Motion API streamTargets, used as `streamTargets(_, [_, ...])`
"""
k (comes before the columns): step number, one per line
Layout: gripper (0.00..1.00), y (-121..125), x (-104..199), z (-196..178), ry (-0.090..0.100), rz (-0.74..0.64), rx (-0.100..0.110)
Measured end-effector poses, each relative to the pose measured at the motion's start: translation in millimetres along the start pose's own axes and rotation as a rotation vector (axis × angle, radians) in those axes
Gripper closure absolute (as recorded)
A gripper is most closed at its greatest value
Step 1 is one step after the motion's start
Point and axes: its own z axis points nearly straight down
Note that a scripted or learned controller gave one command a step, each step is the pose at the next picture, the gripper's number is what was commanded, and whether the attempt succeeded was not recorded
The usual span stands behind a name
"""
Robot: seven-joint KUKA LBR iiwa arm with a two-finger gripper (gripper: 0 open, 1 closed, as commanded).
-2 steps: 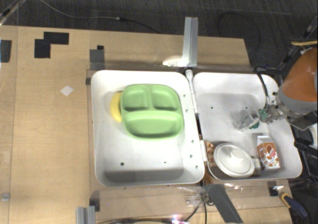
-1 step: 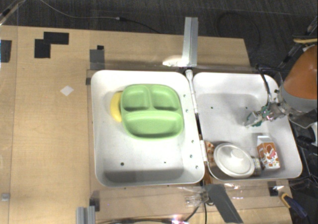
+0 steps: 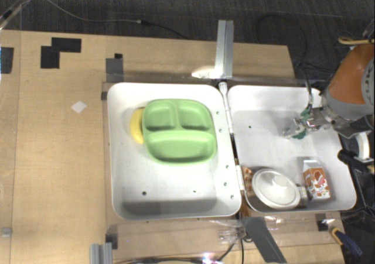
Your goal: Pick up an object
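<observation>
Arm [image 3: 351, 84] enters from right; jaws' state indiscernible, poised over right bin [image 3: 263, 110]. Bowl [image 3: 275, 188] and carton [image 3: 316, 181] lie at its near edge. Left bin [image 3: 164, 192]: green tray [image 3: 177, 130] atop banana [image 3: 136, 126].

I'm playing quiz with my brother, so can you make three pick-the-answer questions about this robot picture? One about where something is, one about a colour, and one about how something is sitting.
1. Where is the green divided plate?
A. in the left bin
B. in the right bin
C. on the wooden bench

2. What colour is the thing peeking out from the plate's left edge?
A. blue
B. yellow
C. red

3. How is the small carton placed?
A. stacked on the green plate
B. hanging in the air
C. resting in the right bin, right of the round silver bowl

Answers: 1 A, the plate sits inside the left bin. 2 B, a yellow edge shows there. 3 C, the carton rests on the bin floor beside the bowl.
</observation>
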Motion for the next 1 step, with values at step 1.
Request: streamTargets(1, [1.0, 36.8, 90.0, -131.7, 0.003, 0.102, 0.007])
